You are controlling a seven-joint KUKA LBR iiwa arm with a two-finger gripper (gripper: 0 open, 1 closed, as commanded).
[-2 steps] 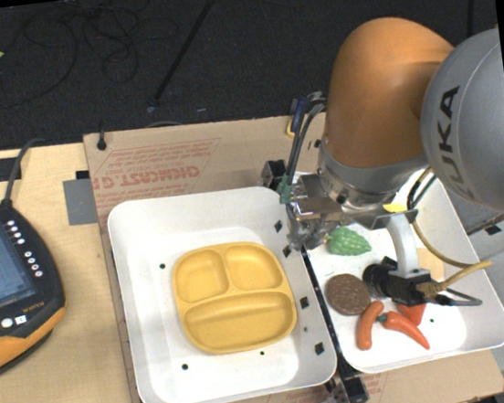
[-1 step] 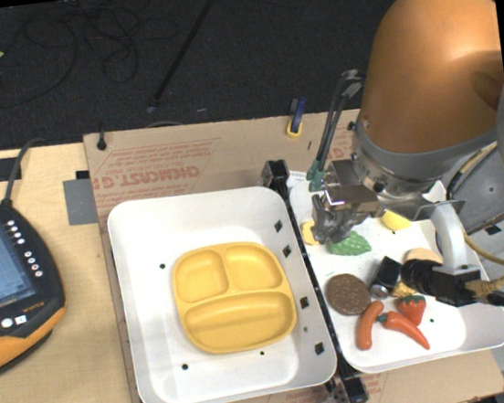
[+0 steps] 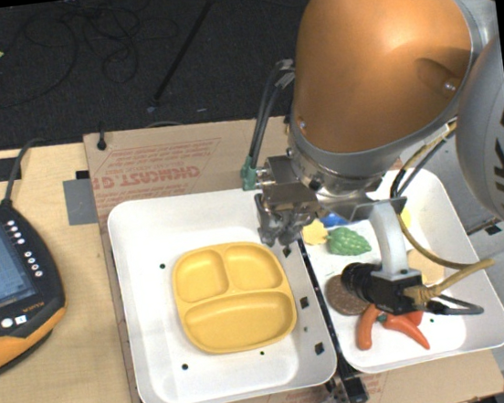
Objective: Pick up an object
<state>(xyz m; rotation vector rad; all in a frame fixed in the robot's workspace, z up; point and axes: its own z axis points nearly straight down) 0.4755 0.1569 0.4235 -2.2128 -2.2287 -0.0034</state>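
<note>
Nearest the camera, at about 6 o'clock in the right bin, two orange-red pieces lie close together: one short and rounded, the other tapering. Just behind them, toward 8 o'clock, a flat brown disc lies near the wall between the two bins. Across that wall, the left bin holds a yellow divided plate, lying flat around its middle and slightly toward 3 o'clock; it has one long compartment on the near side and two smaller ones on the far side. Farther back in the right bin, at about 10 o'clock, a knobbly green item lies beside a small yellow piece, with a small blue piece just behind them. The gripper hangs over the divider at roughly 2 o'clock of the left bin, just beyond the plate's far right corner. Nothing shows in its grasp, and I cannot tell whether it is released or clenched. Above it bulks the arm's orange housing. Out at 9 o'clock from the left bin, a control pendant with a lit screen rests on the bench. Both bins sit on a cardboard sheet.
</note>
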